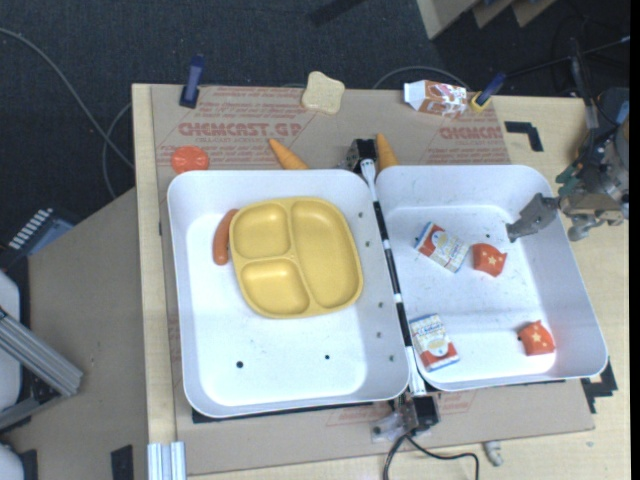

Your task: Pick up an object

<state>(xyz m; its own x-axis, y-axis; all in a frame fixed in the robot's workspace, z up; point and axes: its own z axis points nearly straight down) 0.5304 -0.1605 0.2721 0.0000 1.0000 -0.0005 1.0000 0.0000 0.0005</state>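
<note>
Four small items lie scattered in the right bin (560, 193): a red-and-white carton (441, 247) near the middle, a red strawberry-like piece (489, 259) just beside it, a second carton (434, 342) near the front left corner, and another red piece (537, 338) by the front right wall. The gripper (527, 220) hangs over the bin's back right part, above and to the right of the strawberry-like piece and apart from it; whether it is spread or closed cannot be told, and nothing is seen in its hold. The left bin (200, 298) carries a yellow divided tray (296, 256) with a sausage-like toy (221, 240) against its left edge. On the bench behind the bins sit a slice of toy bread (323, 91), an orange carrot piece (288, 155) and another small carton (436, 97). The nearest red piece looks light and rigid, probably smooth plastic that could slip; a grip across its widest middle seems safest. The cartons, lying flat, would likely take a pinch across their narrow sides.
</note>
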